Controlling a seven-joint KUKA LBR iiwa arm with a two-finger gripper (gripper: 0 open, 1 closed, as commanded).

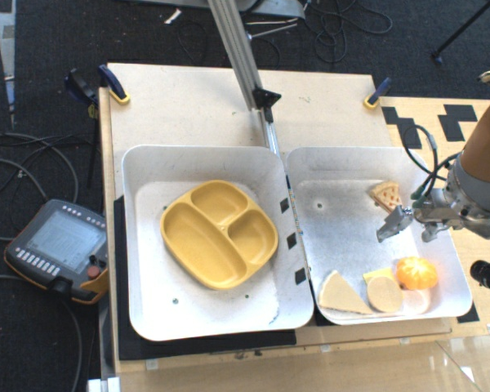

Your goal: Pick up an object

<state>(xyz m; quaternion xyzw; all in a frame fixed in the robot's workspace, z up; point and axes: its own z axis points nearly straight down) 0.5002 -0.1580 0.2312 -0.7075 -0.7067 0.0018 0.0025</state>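
Gripper [408,225] hangs over the right white bin [343,170], jaws spread, holding nothing.
Tan waffle-textured wedge [385,195] sits just at its 11 o'clock; round orange fruit [416,273] at 6. Risk: descending between them, closing on air, or nudging the wedge away.

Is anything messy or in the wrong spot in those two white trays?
Nothing looks spilled or broken. The yellow divided plate sits a bit crooked in the left bin. The pretend food, including an orange, lies scattered in the right bin, not on the plate.
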